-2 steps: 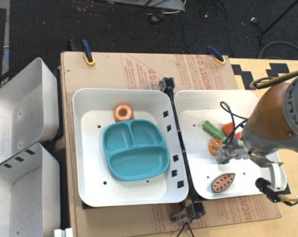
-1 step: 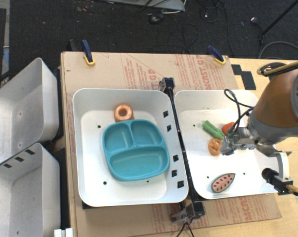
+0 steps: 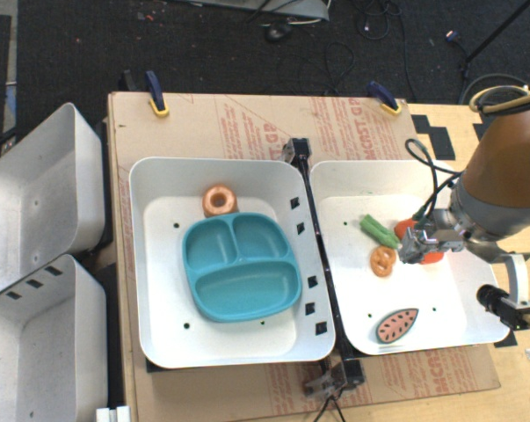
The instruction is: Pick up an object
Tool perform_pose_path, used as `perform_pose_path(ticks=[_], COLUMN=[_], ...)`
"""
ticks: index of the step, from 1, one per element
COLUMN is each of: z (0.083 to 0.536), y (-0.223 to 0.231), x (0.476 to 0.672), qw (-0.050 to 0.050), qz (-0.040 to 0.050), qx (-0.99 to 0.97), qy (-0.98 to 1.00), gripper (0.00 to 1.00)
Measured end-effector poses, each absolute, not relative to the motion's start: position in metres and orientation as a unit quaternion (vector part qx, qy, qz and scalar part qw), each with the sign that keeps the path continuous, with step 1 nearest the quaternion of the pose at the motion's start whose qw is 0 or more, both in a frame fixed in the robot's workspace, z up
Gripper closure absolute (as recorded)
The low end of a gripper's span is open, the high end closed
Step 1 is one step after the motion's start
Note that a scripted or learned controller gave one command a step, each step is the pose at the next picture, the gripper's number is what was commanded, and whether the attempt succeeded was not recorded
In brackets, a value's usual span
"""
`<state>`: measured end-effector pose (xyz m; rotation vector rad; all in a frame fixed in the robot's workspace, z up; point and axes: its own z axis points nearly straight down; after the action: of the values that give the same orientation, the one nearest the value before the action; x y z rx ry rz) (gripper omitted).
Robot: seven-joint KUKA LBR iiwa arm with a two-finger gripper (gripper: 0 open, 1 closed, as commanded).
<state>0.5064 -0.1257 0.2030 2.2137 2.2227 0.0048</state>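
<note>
The gripper (image 3: 419,246) is low in the right bin (image 3: 352,183), over a red object (image 3: 406,228), just beside the orange pretzel (image 3: 382,261) and near the green piece (image 3: 377,230). The watermelon slice (image 3: 396,325) lies apart, nearer the front. The left bin (image 3: 159,183) holds a teal tray (image 3: 242,266) and a doughnut (image 3: 219,200).

Arm (image 3: 502,174) cut off by the right picture edge; upper links out of frame. Gripper (image 3: 420,246) seen from above, fingers masked by its own body, so their spread is unreadable. Red object (image 3: 408,229) directly under the gripper, mostly covered, shape and kind unclear. Pretzel (image 3: 382,260) just left of the gripper, small, details soft.
</note>
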Motion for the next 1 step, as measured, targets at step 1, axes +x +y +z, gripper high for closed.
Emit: perform_pose_path(ticks=[1], z=[0.2378], y=[-0.1258], x=[0.5078], qw=[0.002], qz=[0.0012], qx=[0.706], qy=[0.708], gripper=[1.00])
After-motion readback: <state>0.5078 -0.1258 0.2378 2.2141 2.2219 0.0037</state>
